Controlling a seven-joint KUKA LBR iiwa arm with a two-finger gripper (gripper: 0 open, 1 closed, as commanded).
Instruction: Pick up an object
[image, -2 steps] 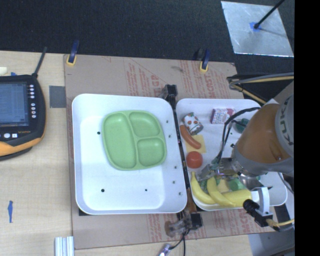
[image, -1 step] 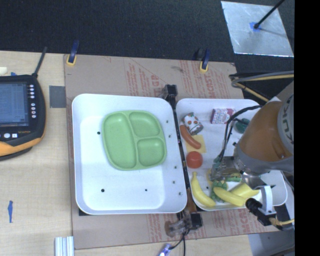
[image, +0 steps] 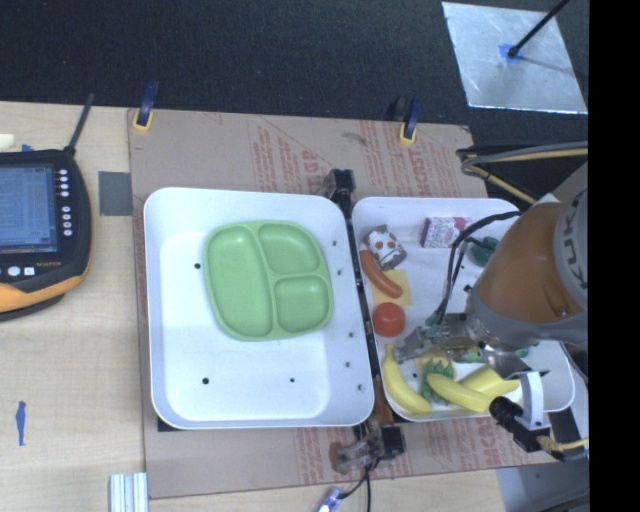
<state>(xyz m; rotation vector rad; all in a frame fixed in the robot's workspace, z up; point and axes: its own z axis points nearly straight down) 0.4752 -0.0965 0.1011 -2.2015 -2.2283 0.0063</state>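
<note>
We see open white floor in the left bin all around the green divided plate, widest in front of it. Right of that plate, the right bin is crowded: sausage, tomato, bananas, pink carton, and the arm overhead.

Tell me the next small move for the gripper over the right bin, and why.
Probably a short descent. The gripper hangs low in the right bin, just above the bananas and a green item, with the tomato to its left. Nothing shows between its fingers yet.
</note>
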